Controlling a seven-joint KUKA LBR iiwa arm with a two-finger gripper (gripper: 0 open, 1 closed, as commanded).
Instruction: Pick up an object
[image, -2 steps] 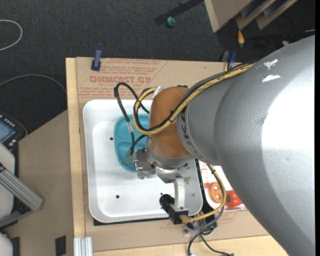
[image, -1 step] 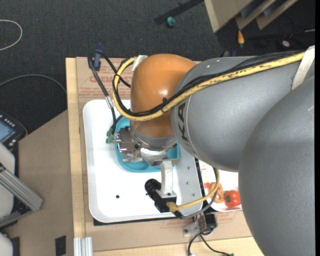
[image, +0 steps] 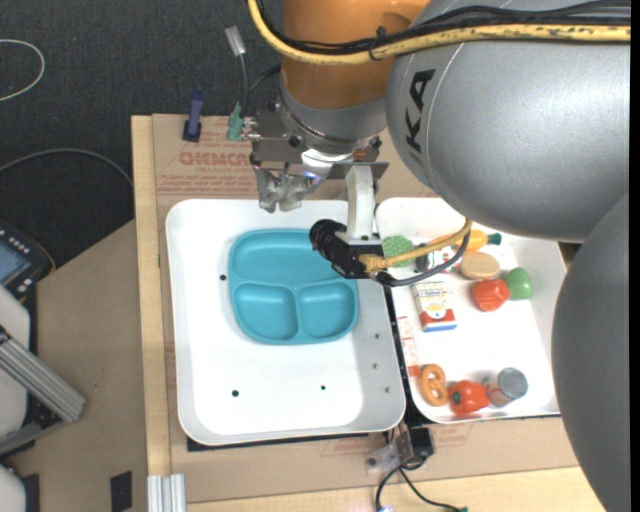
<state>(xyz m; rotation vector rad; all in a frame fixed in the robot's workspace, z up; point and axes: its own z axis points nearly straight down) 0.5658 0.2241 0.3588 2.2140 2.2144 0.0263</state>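
Hovering at the left bin's (image: 195, 330) twelve o'clock rim, gripper (image: 281, 192) is carrying nothing visible — its opening I cannot tell — while the teal divided plate (image: 292, 287), likely target, is lying centred, at five o'clock below it.

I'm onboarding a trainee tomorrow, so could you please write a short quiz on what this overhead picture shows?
1. True or false: the blue divided plate lies in the left bin.
2. Which lies nearest the pretzel? A) red tomato B) green toy C) small carton
3. Fill in: the end effector hangs above the far edge of the ____ bin.

Key: 1 true; 2 A; 3 left.
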